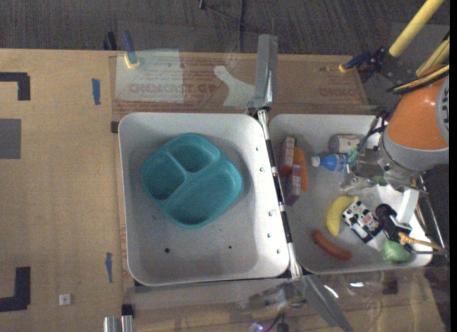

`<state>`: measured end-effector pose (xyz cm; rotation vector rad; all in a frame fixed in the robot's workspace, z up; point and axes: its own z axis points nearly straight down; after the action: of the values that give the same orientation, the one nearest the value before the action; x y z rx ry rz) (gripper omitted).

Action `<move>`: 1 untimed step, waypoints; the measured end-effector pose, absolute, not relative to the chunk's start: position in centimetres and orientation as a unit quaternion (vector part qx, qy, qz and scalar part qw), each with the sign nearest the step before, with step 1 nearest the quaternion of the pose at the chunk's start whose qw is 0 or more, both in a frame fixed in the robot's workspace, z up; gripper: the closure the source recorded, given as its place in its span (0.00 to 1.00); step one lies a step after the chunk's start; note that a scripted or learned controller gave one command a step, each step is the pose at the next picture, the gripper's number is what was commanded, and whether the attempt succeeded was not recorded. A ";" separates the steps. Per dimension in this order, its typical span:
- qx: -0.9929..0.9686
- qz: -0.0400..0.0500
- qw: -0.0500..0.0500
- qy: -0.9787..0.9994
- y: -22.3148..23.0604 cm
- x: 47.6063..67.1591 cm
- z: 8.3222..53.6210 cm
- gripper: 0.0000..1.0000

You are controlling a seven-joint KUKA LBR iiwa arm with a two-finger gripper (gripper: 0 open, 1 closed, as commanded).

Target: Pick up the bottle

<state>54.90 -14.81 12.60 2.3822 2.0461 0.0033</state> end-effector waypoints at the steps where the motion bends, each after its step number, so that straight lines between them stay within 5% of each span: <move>1: 0.783 0.000 0.000 0.622 -5.5 53.6 28.0 1.00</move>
<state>53.59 -5.46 28.05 2.4604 1.9531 -0.0003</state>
